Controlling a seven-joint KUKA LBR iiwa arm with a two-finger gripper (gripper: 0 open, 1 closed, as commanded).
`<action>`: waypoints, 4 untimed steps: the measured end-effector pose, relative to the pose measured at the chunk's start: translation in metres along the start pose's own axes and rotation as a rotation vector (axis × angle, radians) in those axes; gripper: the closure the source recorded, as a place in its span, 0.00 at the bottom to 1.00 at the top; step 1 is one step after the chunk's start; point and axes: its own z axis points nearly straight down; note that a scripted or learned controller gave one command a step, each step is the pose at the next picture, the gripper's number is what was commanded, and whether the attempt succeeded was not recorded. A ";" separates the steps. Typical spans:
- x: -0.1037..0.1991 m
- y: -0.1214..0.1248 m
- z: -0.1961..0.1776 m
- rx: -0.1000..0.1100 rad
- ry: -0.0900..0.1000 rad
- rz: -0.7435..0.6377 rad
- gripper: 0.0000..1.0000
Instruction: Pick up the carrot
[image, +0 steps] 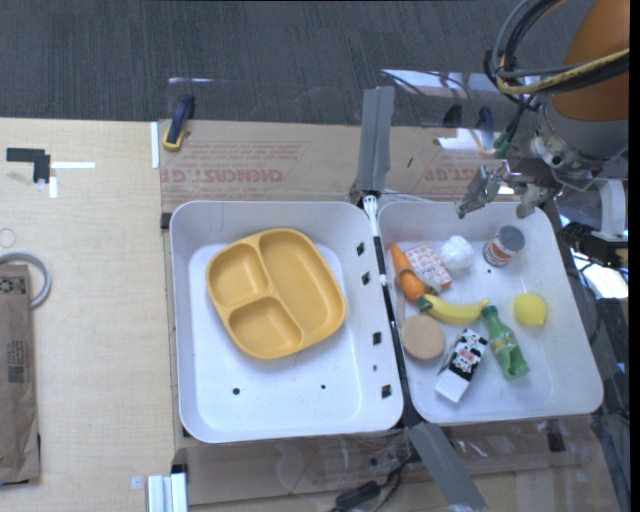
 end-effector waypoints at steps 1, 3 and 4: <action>0.057 0.013 0.094 0.001 -0.001 -0.089 0.00; 0.029 -0.043 0.066 -0.003 -0.002 -0.506 0.00; 0.059 -0.052 0.093 -0.001 0.000 -0.572 0.00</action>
